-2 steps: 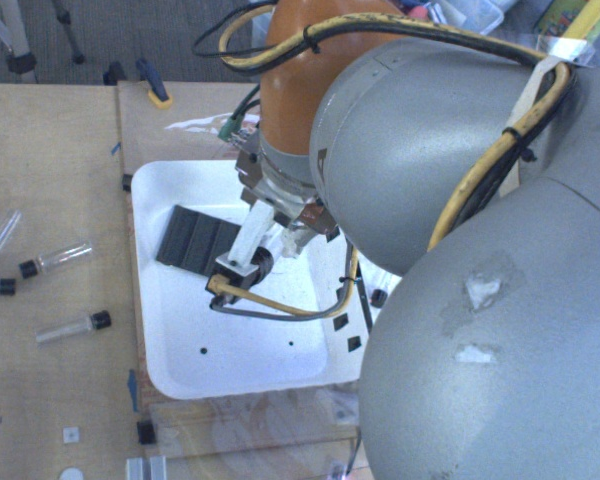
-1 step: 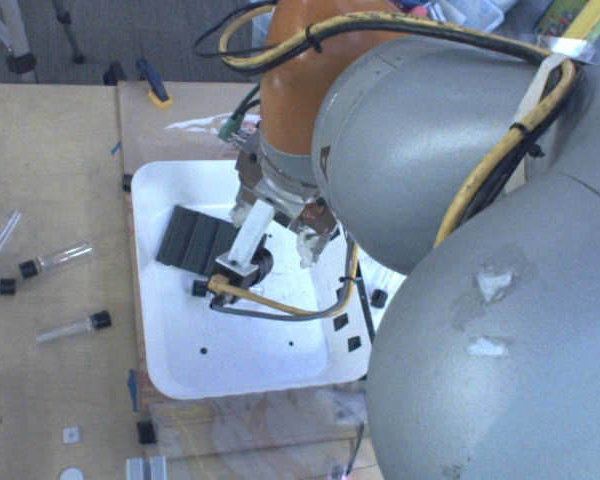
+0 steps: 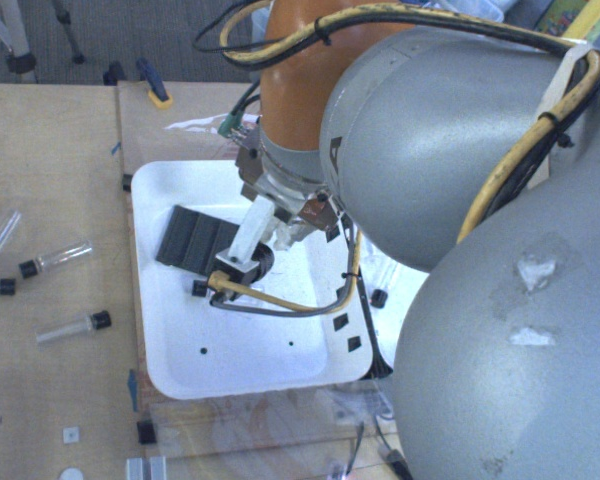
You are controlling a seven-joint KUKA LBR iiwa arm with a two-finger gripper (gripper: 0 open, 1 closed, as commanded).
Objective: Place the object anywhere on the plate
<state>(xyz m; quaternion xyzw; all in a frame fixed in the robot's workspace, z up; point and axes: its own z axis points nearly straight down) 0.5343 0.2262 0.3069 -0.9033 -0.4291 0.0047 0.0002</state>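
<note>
Gripper (image 3: 295,218): poised over the far right part of the left white bin (image 3: 150,268), hung below the orange wrist band. Opening cannot be told; the business end is masked by the wrist's own hardware. Nothing seen held.

Task's thing: taken, as a judgement, to be the dark ribbed slab (image 3: 193,239), the one sizeable loose item in the bin. Lying flat on the bin floor in the far left part, close to the left wall but apart from it. From the gripper, off toward the bin's left wall and a little toward its near wall. Near to the gripper, not beneath it.

Long axis: slab only slightly longer than wide. Longer side running roughly across the bin from left wall toward right, dipping a little at the gripper end. Ribs crossing that line.

Coming move, as judged: shift leftward across the bin, then descent, jaws set across the shorter span.

Elsewhere: two dark specks (image 3: 203,349) on the bin floor near the near wall. Capped vials (image 3: 60,258) on the bench (image 3: 40,388), left of the bin, well apart.
</note>
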